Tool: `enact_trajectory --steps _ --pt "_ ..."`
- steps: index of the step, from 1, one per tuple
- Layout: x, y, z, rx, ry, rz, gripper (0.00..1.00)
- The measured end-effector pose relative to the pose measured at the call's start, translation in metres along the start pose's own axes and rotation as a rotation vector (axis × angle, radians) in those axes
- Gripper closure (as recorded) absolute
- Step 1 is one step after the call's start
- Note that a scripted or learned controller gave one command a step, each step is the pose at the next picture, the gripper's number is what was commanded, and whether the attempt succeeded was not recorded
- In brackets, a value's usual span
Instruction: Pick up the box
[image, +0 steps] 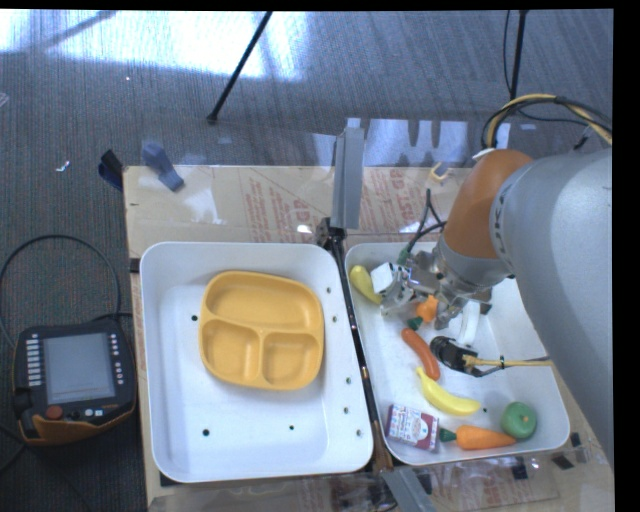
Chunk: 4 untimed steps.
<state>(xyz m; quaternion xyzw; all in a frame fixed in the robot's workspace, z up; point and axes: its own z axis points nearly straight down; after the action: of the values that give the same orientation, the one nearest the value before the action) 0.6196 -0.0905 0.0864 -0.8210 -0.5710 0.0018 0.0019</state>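
The gripper (432, 300) hung low near the right bin's (548, 395) back edge; its grip state could not be told. The box (412, 425) lay flat at that bin's front edge, beside a carrot (483, 437). Probably light, thin-walled cardboard, it wanted gentle pinching across its short sides.

From my remote seat I log: dark grey ribbed carpet (120, 110), with a bright patch of light (190, 45) across its upper left. A thin black stand leg (240, 65) slants over it. A black cable (60, 250) loops on the floor at left. The bench top (260, 195) is pale brown board, glare on its surface.
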Motion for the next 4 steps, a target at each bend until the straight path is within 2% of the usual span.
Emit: enact_trajectory --steps 1,2,3,4 --pt "0.001 -0.001 -0.009 0.006 -0.002 -0.005 1.00" --pt "0.064 0.002 -0.101 -0.002 0.000 0.074 1.00" --pt "0.065 0.001 -0.109 0.002 -0.002 0.069 1.00" --pt "0.098 -0.094 -0.145 0.001 -0.001 0.091 1.00"
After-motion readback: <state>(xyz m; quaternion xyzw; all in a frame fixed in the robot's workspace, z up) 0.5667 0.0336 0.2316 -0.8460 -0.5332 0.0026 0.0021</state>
